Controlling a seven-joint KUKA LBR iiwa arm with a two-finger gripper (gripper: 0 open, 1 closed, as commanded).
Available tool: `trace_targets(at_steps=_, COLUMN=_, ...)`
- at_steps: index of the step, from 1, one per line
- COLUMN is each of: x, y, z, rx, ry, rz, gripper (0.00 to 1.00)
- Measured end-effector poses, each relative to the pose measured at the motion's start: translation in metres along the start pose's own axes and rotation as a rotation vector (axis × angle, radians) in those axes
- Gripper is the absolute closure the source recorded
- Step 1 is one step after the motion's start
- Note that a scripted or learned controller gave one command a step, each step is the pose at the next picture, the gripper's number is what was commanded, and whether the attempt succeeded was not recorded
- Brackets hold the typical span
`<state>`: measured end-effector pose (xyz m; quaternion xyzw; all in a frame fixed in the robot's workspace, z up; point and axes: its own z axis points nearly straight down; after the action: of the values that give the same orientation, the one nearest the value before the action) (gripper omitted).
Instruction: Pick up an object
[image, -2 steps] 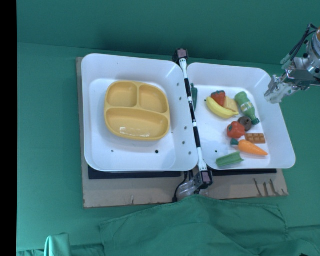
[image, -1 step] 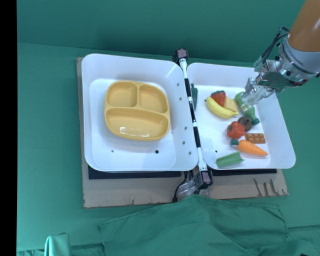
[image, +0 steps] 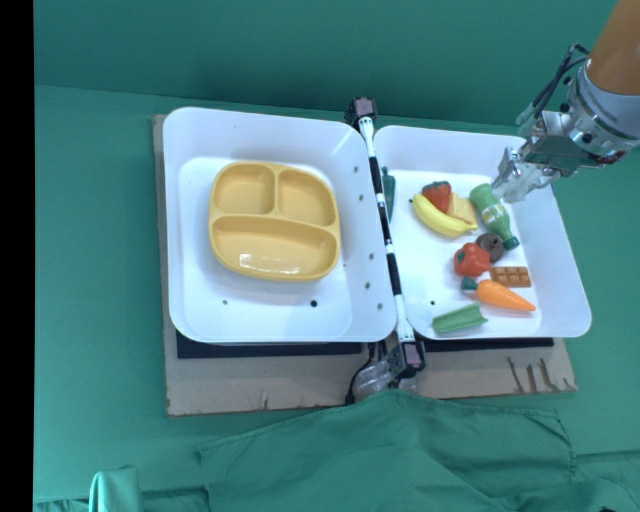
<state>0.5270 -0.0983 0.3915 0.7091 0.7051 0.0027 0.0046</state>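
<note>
Gripper (image: 514, 180) hovers just above the green bottle (image: 493, 213) in the right bin (image: 560, 250); can't tell its grip state. Bottle label unreadable. Banana (image: 438, 217) lies left of the bottle, carrot (image: 503, 295) below it. Yellow plate (image: 272, 220) sits in the left bin (image: 190, 300).
</note>
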Motion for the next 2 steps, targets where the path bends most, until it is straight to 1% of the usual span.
trace_targets(at_steps=1, x=0.0173, y=0.0617, z=-0.0279, rx=-0.001, ry=0.0, rz=-0.005, gripper=1.0)
trace_targets(at_steps=2, x=0.0164, y=0.059, z=-0.0266, rx=0.005, ry=0.001, rz=-0.003, gripper=0.0)
